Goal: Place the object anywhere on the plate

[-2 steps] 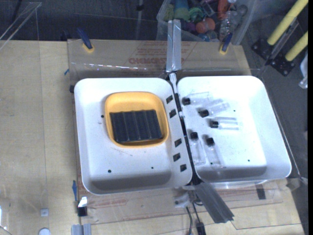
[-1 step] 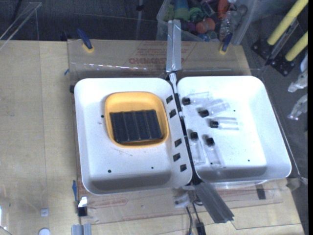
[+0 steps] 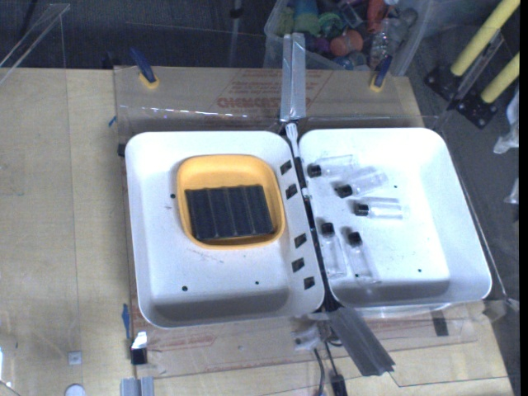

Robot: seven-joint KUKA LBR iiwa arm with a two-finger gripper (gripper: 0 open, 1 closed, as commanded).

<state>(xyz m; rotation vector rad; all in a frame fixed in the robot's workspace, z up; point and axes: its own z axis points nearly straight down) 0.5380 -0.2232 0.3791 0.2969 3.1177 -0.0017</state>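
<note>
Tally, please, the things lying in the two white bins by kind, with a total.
Yellow plate: 1
Dark ribbed block on the plate: 1
Clear vials with black caps, in the right bin: 5 ()
Total: 7

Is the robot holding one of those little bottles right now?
No hold can be seen. The clear bottles lie loose in the right bin, and the yellow plate sits in the left bin.

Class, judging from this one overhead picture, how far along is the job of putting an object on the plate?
Done: nothing; the yellow plate in the left bin carries only a dark ridged insert. In hand: nothing. Left: picking a clear vial from the right bin and plating it.
</note>
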